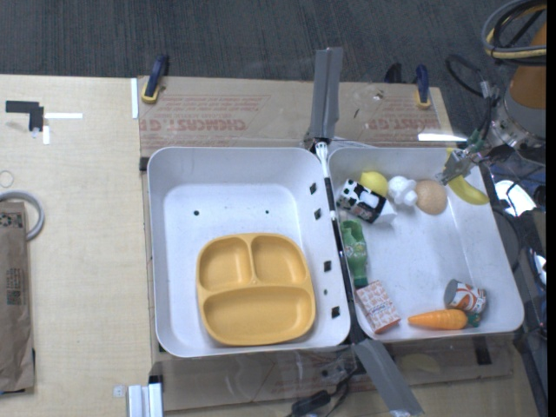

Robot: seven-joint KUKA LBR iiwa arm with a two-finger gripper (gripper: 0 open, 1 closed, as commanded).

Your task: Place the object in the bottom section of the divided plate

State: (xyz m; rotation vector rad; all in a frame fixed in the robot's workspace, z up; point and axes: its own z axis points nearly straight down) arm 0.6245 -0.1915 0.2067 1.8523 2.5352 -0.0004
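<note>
Whether the fingers (458, 165) are open or closed, we cannot tell; they hang at the right bin's (508, 259) far right corner, just above a banana (469, 189). The yellow divided plate (256, 287) sits in the left bin (174, 233), its bottom section bare. A toy carrot (439, 320) lies near the right bin's front edge.

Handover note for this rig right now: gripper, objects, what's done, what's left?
Gripper: at the right bin's far right corner, next to the banana; finger state unclear, nothing visibly held.
Divided plate: in the left bin, all sections bare.
Right bin also holds an egg, lemon, carrot, can, small carton and others.
Done: nothing placed.
Left: grasp an object, put it in the plate's bottom section.
</note>
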